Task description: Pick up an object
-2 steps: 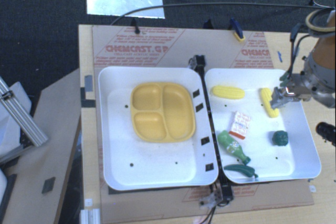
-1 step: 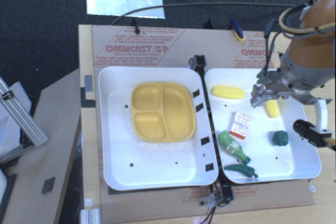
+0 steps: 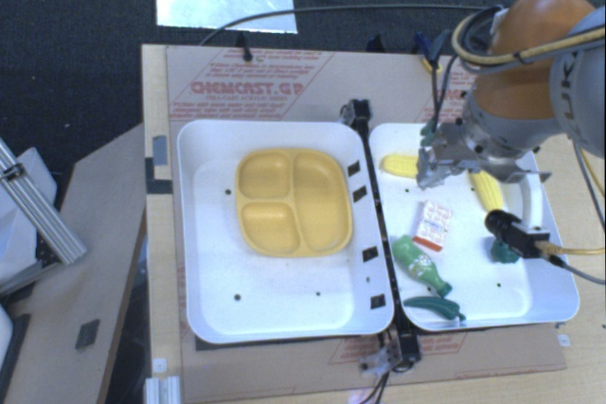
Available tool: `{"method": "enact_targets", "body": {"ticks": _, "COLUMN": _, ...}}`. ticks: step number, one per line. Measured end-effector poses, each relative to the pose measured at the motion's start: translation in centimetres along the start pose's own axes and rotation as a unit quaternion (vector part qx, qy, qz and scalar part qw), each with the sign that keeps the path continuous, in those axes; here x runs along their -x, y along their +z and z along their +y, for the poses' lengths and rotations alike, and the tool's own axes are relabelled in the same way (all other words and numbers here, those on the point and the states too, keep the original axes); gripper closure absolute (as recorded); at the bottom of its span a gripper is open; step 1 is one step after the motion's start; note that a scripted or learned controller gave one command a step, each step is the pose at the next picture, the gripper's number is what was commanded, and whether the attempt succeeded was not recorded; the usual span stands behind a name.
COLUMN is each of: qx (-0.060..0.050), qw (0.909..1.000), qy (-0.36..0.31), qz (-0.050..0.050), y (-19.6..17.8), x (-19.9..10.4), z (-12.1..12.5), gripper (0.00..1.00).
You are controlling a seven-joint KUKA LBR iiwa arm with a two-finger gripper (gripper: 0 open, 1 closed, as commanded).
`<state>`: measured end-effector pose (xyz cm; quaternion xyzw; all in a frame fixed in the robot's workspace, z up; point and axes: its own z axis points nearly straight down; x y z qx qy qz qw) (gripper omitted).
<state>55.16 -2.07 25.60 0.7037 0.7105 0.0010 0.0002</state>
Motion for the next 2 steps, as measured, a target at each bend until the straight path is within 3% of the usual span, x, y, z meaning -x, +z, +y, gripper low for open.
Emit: {"method": "enact_targets", "body": {"ticks": 2, "qx": 0.001, "qw": 1.0, "qy": 0.0, "qz": 0.0, "y": 1.0, "x": -9.5, "z": 3.9, "gripper": 1.0}}
